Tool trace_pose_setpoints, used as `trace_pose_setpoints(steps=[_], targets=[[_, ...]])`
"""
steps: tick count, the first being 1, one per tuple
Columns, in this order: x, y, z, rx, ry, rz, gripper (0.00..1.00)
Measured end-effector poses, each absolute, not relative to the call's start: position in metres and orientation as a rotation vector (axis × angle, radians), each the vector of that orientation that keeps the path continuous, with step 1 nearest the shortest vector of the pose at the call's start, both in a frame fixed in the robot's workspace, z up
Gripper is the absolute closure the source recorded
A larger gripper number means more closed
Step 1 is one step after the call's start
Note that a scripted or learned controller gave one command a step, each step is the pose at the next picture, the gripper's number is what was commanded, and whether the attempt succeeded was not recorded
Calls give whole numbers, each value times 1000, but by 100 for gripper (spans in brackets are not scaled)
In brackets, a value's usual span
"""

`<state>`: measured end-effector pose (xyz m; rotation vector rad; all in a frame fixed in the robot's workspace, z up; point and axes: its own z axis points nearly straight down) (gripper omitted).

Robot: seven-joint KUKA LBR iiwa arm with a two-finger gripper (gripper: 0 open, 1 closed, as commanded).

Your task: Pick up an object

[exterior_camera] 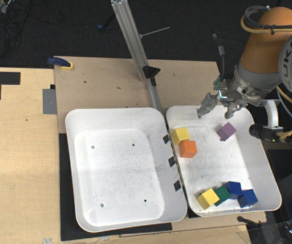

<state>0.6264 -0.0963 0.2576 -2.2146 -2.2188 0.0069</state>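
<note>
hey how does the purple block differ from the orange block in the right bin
The purple block lies alone toward the far side of the right bin, just below the gripper; the orange block sits against a yellow block near the bin's left wall. The purple block looks turned at an angle, the orange block squarer to the wall. Both are small cubes of similar size.

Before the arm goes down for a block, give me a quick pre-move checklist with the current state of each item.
1. Hand above the right bin: ok.
2. Hand free of any block: ok, nothing between its fingers.
3. Nearest target, purple block, standing apart from others: ok.
4. Hand directly over the purple block: cannot tell, one slanted view.
5. Yellow block and orange block separated: not ok, touching.
</note>
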Motion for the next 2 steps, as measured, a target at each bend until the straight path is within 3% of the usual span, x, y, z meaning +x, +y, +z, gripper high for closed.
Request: trace_pose_setpoints(steps=[1,2], targets=[[627,-97,260,-2219,-2220,3,0],[623,-104,212,-2218,-2215,9,0]])
